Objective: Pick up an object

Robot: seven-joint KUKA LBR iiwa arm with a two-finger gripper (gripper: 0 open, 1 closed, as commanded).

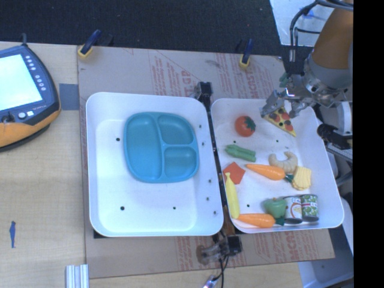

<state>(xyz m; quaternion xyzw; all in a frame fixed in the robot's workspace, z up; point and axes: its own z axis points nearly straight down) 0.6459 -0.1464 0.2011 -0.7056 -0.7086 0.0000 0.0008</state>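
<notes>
Pizza slice (282,120): we see it at the far edge of the right bin (327,161), tilted, its near end under the gripper (277,104).
Gripper: it sits at the slice's upper end; we cannot tell whether the fingers are apart or clamped on it.
Neighbours: tomato (244,126) just beside to the left; green pepper (240,153), carrot (264,171), ginger-like piece (283,159) and can (304,209) nearer us.
Left bin (102,179): holds a blue divided plate (161,147), well apart.
Risk: we judge a thin, flat slice may slip from an edge hold, or be pinned against the bin wall.
Second risk: a drop could knock the tomato.
</notes>
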